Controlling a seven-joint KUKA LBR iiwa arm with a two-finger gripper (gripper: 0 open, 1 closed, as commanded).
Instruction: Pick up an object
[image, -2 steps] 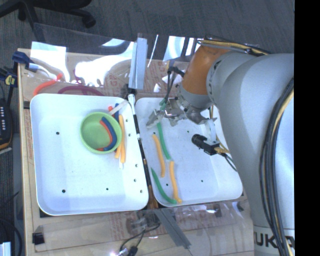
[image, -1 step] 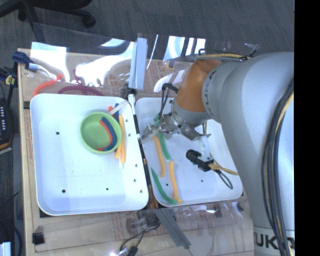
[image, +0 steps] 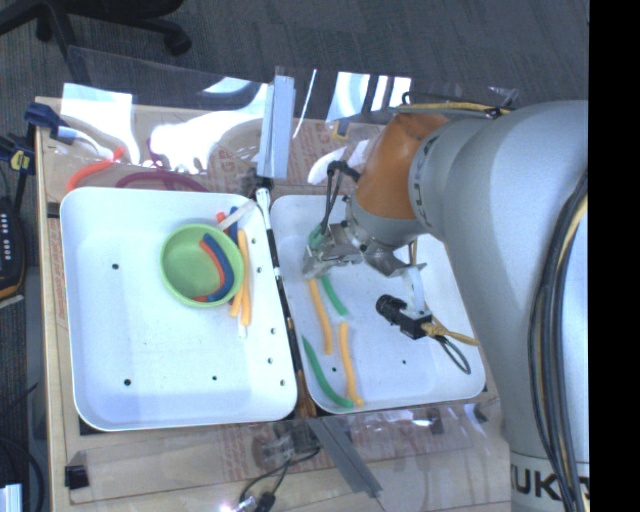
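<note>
Dark carpeted floor (image: 300, 40) surrounds a wood-toned counter (image: 200, 440) carrying two white bins. The left bin (image: 120, 350) holds a green bowl (image: 190, 268) with orange sticks (image: 241, 295) touching its right side. In the right bin (image: 440, 375), two orange sticks (image: 321, 318) (image: 347, 362) and a green strip (image: 322, 375) lie with long axes running far to near, near ends tilted slightly right. The arm (image: 480, 190) places the jaws low over the far-left part of this bin, at the far orange stick's far end. Their opening cannot be determined.
</note>
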